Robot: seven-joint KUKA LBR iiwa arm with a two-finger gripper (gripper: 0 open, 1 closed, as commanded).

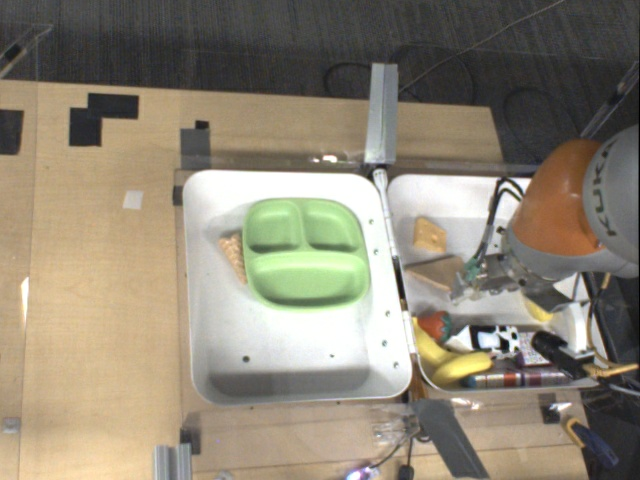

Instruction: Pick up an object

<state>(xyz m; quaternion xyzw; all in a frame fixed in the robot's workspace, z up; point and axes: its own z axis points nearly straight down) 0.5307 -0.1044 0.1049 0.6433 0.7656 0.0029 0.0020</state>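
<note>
Yellow plastic bananas (452, 360) lie at the near edge of the right white bin (455, 206), beside a dark marker (520, 379) and a black-and-white box (500, 340). Just above them the gripper (472, 280) hangs over a tan wedge (437, 271), its fingers' spread impossible to tell. An orange cracker-like piece (430, 234) lies farther back; the left white bin (215, 348) holds a green divided plastic tray (303, 251).

My work bench (100, 298) is a flat top of light brown wood. Two shallow white plastic bins sit right on it, side by side and touching. The left white bin (290, 363) is in the middle of the wood. The right white bin (455, 200) is just beside it. A few small flat black squares (100, 116) lie near the far left corner.
</note>
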